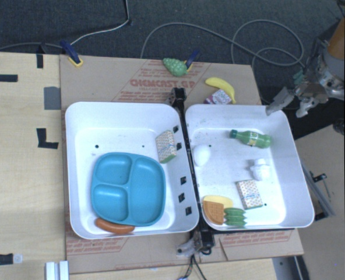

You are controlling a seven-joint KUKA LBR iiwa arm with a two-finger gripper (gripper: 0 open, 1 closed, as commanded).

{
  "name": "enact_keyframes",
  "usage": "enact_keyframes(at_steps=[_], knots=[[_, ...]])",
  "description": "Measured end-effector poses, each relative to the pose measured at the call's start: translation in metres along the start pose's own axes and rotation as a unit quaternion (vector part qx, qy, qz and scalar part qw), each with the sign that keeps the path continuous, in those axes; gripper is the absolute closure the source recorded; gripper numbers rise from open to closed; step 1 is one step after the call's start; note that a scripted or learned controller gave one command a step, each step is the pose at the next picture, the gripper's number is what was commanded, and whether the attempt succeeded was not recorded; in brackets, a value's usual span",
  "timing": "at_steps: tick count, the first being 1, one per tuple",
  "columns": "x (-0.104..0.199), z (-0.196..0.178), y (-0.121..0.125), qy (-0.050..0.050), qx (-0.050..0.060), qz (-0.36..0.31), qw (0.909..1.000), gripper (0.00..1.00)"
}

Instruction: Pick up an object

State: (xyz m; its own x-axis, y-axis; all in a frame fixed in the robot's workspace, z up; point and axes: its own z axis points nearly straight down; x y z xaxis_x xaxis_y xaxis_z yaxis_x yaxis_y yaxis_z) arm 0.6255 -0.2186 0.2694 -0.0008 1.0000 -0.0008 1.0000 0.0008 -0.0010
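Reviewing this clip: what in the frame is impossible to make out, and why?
- Gripper, camera view: small and blurred near the right bin's far corner; whether it is open or shut cannot be told.
- Arm, camera view: cut off by the right edge.
- Small carton in the right bin: its print is too small to read.
- Sausage, left bin: partly tucked under the blue plate's edge.

One camera sits fixed above the worktop and looks down at a slant. It stands far enough back to take in both white bins whole, the left bin and the right bin, side by side in the middle of the frame. Dark floor with cables runs along the top. The arm enters at the upper right edge.
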Motion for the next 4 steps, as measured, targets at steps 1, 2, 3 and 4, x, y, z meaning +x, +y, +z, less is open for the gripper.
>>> enact_keyframes(at_steps=[1, 2, 3, 4], knots=[[-0.001, 0.183, 0.044, 0.004, 0.003, -0.002, 1.0000, 0.00], [0.042, 0.183, -0.013, -0.001, -0.002, 0.000, 1.0000, 0.00], [0.041, 0.173, -0.012, -0.002, -0.003, -0.001, 1.0000, 1.00], [0.041, 0.173, -0.012, -0.002, -0.003, -0.001, 1.0000, 0.00]])
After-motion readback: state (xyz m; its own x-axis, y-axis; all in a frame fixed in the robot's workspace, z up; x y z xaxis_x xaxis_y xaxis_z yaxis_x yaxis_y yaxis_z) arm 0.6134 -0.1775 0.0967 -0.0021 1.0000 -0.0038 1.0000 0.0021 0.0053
